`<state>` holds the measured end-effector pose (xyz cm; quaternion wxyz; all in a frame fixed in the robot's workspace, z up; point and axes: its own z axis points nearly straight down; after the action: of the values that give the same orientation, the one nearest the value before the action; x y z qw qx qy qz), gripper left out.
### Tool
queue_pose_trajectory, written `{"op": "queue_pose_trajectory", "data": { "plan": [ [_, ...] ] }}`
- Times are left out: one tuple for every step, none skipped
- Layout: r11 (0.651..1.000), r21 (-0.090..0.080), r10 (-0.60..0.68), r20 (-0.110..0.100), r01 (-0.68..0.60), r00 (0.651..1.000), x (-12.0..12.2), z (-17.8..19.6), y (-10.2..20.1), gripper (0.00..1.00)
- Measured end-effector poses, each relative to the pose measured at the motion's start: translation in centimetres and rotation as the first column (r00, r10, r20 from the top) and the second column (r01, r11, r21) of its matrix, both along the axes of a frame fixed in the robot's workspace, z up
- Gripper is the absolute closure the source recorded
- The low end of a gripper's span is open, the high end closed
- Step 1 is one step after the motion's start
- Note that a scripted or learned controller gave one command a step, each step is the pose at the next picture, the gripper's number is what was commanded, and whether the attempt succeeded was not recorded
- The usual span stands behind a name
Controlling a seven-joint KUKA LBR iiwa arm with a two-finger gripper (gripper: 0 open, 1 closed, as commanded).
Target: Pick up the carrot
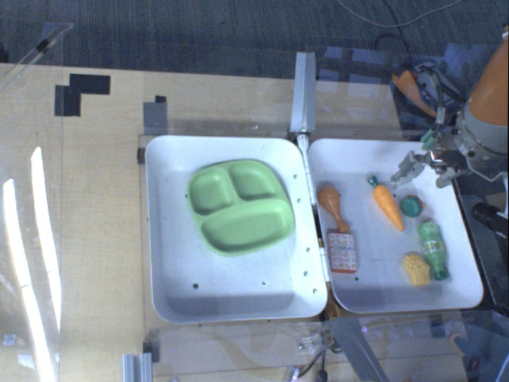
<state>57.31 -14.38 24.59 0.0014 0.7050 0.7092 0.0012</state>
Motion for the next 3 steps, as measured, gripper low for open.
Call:
{"op": "queue_pose_trajectory", "data": {
  "plan": [
    [0.984, -0.001, 0.176, 0.0, -0.176, 0.984, 0.4, -12.5, -4.8, 0.0],
    [0.79, -0.009, 0.613, 0.006, -0.613, 0.79, 5.2, -15.7, -1.5, 0.0],
    [0.79, -0.017, 0.613, 0.016, -0.613, 0.79, 5.6, -14.2, -1.4, 1.0]
  ]
}}
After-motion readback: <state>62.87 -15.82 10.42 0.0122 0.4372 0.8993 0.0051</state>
